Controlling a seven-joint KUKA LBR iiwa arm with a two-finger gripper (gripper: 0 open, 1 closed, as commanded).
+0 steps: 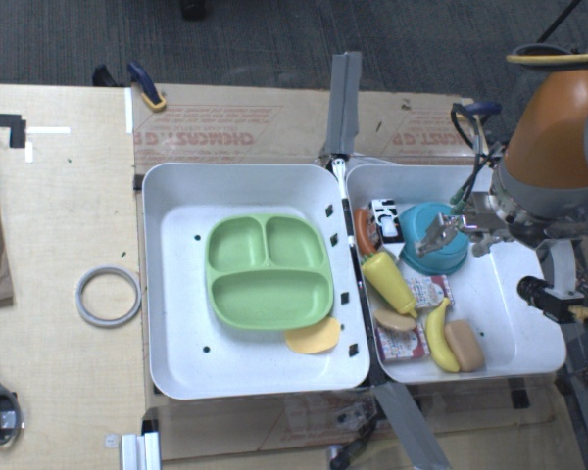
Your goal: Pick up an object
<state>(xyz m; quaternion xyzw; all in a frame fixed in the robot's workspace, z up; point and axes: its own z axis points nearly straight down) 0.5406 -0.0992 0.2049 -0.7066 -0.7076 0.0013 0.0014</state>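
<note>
— How far along are you?

— Nothing lifted yet, I judge. My claw (439,235) hangs over the blue bowl (434,246) in the right bin (529,355); whether it's open I cannot tell.

— And the bins?

— Beside the bowl: a yellow bottle (388,282), banana (438,333), sponge (464,345). The left bin (167,262) holds a green tray (269,270).

The arm (559,155) is a rounded grey body with a broad, glossy orange band (559,130) above the wrist; a thin yellowish ring edges the band's top; below the band the shell is smooth mid-grey; a dark cable (470,150) loops out from the wrist section in a thin curve, with a bluish fitting at its top; the gripper (439,235) is bare silver metal, angular and bracket-like, with small dark screws; black mounting parts with a knob show under the grey body.
</note>
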